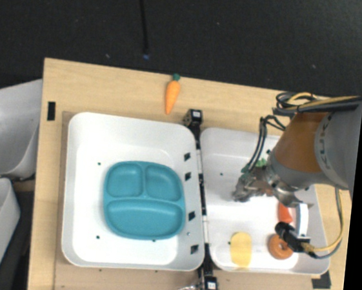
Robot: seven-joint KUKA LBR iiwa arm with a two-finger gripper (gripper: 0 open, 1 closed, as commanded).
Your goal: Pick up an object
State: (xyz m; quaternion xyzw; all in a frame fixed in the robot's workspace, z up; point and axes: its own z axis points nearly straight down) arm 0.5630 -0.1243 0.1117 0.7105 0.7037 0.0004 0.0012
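Jaws unreadable, maybe empty: gripper (248, 189) hangs over right bin (232, 155) (yellow piece (241, 249) nearby).

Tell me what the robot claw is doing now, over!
Claw low in right bin, grip unclear. Yellow piece and orange piece lie near, untouched. Blue tray in left bin.
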